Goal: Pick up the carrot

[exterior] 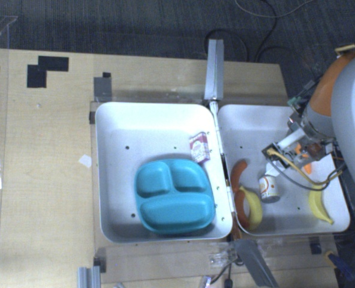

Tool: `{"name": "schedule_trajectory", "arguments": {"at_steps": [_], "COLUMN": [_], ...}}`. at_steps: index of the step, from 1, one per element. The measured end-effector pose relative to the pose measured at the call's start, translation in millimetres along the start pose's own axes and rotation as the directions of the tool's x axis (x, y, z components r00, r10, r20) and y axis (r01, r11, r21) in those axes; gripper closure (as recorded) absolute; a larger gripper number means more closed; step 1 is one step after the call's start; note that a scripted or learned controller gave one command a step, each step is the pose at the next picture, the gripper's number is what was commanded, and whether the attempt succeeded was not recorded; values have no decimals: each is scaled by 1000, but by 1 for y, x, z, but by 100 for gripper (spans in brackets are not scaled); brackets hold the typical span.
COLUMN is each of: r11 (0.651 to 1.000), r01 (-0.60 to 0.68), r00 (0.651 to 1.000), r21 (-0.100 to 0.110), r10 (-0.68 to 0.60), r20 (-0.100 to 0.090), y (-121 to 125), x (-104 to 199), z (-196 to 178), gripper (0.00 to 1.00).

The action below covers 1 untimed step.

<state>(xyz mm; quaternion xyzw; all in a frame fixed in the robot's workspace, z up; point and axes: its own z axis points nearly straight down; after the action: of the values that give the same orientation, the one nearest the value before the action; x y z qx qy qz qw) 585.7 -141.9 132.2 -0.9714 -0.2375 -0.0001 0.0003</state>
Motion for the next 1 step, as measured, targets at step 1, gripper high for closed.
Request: {"name": "schedule_trajectory", "arguments": {"at_steps": [1], "r11": [993], "r01": [-120], "r00": [993], "r21": [1], "r10": [120], "r20": [-15], "y": [52], "x": [-26], "z": [37], "gripper": [100]}}
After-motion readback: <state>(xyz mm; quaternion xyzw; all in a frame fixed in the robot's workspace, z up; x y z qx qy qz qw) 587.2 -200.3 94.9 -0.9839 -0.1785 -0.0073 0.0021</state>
